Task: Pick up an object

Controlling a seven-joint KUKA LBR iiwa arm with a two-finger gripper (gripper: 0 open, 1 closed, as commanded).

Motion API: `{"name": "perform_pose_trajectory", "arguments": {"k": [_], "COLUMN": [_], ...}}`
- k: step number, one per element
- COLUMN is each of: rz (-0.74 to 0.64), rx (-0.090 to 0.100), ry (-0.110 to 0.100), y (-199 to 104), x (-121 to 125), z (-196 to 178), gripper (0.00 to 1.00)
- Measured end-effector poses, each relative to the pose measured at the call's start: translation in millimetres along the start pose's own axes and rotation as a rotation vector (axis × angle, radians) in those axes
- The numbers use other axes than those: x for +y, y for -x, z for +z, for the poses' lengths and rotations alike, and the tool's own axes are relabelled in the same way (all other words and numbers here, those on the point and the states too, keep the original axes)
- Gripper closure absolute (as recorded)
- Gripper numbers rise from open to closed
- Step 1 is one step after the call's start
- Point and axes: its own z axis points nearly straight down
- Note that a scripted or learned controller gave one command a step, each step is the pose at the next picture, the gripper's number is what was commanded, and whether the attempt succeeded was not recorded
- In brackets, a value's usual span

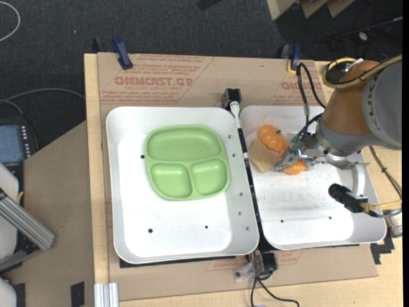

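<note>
From the overhead camera view, the gripper [295, 157] is reaching into the right bin [319, 226] among a tan block [261, 156] and two orange pieces [271, 137] — whether it is pinching the nearer orange piece [294, 167] I cannot tell. These pieces are probably light, smooth and rounded — likely to slip unless taken across the middle. The left bin [185, 232] is holding a green divided plate [186, 162].

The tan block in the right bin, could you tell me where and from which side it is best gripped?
Probably from above, across the tan block's two long faces at its lower end. Its upper end touches an orange object, and the gripper with a second orange piece crowds its right side, so the bin wall side looks freer.
</note>
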Motion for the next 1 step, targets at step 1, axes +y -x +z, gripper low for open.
{"name": "perform_pose_trajectory", "arguments": {"k": [1], "rz": [-0.003], "rx": [-0.001], "ry": [0.015], "y": [-80.1], "x": [76.7], "z": [-108.4], "gripper": [1.0]}}
